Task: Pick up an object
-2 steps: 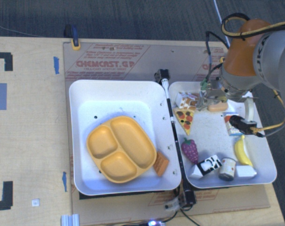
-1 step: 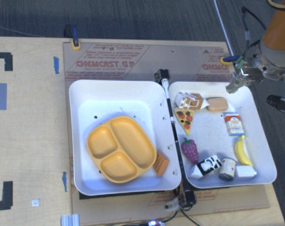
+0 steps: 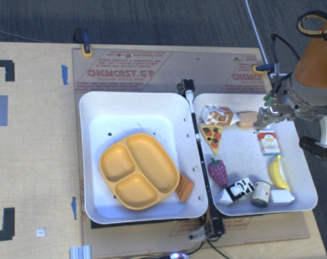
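Near edge: black-and-white toy [image 3: 239,188], small can [image 3: 260,193] and white block [image 3: 282,196] lie along the right bin's front wall, closest to the camera.
Task's things: nothing is singled out; candidates in the right bin [image 3: 309,196] are the banana [image 3: 278,172], red-and-white carton [image 3: 268,143], grapes [image 3: 218,172], pizza slice [image 3: 211,135], a white-and-orange packet [image 3: 217,115] and a tan oval piece [image 3: 246,119].
Closest candidate: the tan oval piece, just left of the gripper, with the carton just below it.
Progress: by my reading, nothing is lifted; every object rests on the bin floor, so the whole pick is left to do.
Gripper: gripper [image 3: 265,114] hangs over the back right part of the right bin, beside the tan piece.
Jaws: too small and cluttered to judge; I cannot tell whether they are spread or pressed together, and nothing shows between them.
Arm pose: grey wrist with orange band [image 3: 314,63] reaches in from the right, tool pointing down and slightly left.
Left bin: left bin [image 3: 90,112] holds a yellow divided tray [image 3: 139,170] and a brown cracker [image 3: 185,188] leaning at its right.
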Motion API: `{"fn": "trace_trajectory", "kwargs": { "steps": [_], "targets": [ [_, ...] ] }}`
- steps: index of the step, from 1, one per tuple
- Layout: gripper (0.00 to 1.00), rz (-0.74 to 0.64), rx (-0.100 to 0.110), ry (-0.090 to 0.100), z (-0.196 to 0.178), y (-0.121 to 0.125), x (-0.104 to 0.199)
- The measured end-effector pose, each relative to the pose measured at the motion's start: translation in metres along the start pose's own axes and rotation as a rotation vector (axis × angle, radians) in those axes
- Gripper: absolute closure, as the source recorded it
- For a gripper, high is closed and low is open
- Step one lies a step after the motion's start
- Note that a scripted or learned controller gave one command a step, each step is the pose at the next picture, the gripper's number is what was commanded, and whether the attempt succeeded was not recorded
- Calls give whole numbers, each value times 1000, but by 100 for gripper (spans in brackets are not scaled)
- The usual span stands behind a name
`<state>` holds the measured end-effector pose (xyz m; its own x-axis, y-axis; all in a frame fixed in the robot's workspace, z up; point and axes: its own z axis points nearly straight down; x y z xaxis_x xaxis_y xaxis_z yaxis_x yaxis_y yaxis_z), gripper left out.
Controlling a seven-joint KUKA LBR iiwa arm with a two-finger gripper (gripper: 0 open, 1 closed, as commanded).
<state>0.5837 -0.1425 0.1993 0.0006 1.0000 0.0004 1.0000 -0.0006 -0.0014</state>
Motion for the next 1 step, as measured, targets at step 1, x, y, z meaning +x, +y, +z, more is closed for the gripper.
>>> {"fn": "trace_trajectory", "kwargs": {
  "steps": [1],
  "targets": [
    [100, -1, 0, 0, 65, 17, 38]
  ]
}}
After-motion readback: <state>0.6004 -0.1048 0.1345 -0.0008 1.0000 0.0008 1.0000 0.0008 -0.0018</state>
